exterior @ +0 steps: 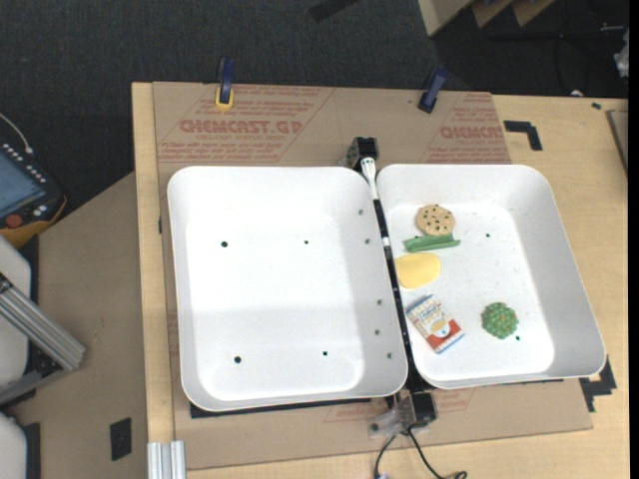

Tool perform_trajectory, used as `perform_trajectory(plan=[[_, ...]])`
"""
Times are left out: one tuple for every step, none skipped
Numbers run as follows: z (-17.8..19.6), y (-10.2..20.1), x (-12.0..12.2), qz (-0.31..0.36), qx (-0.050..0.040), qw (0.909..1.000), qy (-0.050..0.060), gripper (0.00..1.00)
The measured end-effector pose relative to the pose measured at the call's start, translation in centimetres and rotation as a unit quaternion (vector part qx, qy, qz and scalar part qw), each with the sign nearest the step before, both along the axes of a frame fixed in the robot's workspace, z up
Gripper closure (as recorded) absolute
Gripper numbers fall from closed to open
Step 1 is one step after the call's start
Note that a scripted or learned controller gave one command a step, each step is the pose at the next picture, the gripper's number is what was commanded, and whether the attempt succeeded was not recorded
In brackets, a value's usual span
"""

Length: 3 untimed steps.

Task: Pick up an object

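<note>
**Pick not yet begun: all five items lie loose in the right bin**

You are at the start of the task. Nothing is lifted. The state of the hand: you cannot tell from this view, so treat it as unknown.

The right bin (pixel 559 218) has every candidate, grouped toward its left half. A round cookie (pixel 434 219) sits nearest the far side, with a green bean pod (pixel 431 241) just beside it on the near side. Below that lies a yellow piece (pixel 417 268), close to the divider between the bins. A small red-and-white carton (pixel 434 324) lies flat, tilted. The green knobbly ball (pixel 499 320) sits apart from the rest.

The left bin (pixel 190 267) is your drop side, likely.

Judgement: your next move is choosing a target and coming down over it. The green ball looks the safest choice, having clear room around it. The yellow piece risks finger contact with the bin wall.
</note>
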<state>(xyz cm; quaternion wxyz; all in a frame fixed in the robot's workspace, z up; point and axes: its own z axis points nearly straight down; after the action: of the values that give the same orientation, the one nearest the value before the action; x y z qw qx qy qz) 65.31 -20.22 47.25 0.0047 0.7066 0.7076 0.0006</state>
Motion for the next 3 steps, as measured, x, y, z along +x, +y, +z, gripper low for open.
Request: perform_trajectory(plan=[[-4.1,3.9,-9.4,-0.001,0.0041,1.0,0.007,1.0],[-12.2,8.8,-10.9,0.002,0.0047,1.0,0.008,1.0],[-16.2,3.9,-17.4,-0.005,0.0032,1.0,0.008,1.0]])
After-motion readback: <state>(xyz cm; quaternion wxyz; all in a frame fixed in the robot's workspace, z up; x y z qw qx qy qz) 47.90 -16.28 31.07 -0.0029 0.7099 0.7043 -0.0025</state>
